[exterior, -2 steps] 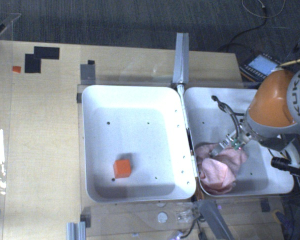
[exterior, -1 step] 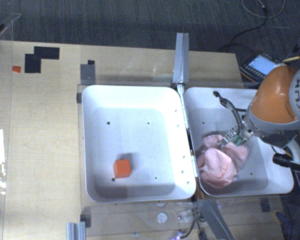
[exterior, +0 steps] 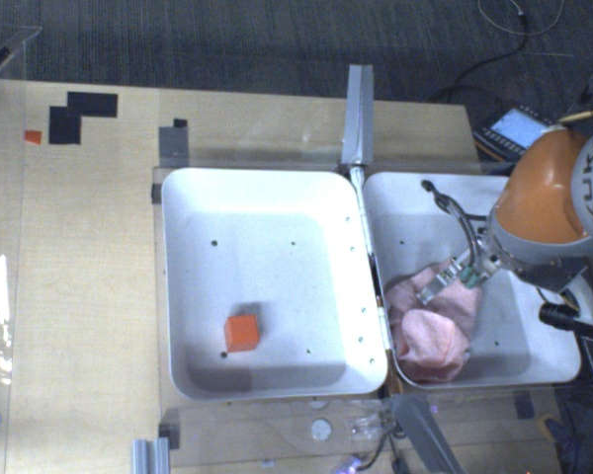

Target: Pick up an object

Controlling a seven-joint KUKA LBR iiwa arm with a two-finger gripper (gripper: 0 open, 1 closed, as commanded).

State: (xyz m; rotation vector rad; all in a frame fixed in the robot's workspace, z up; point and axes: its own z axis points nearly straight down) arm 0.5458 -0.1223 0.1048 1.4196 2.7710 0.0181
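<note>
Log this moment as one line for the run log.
gripper: over pink cloth, right bin | orange block: left bin | grasp: unconfirmed

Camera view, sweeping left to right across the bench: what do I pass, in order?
Small orange tile on the benchtop → black L-shaped patch → orange cube in the left white bin → grey metal divider post between the bins → crumpled pink cloth in the right white bin → gripper → orange band on the arm.

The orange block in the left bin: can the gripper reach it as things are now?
Probably yes. The orange block lies alone on the left bin floor, uncovered, while the gripper is over the pink cloth in the right bin.
</note>
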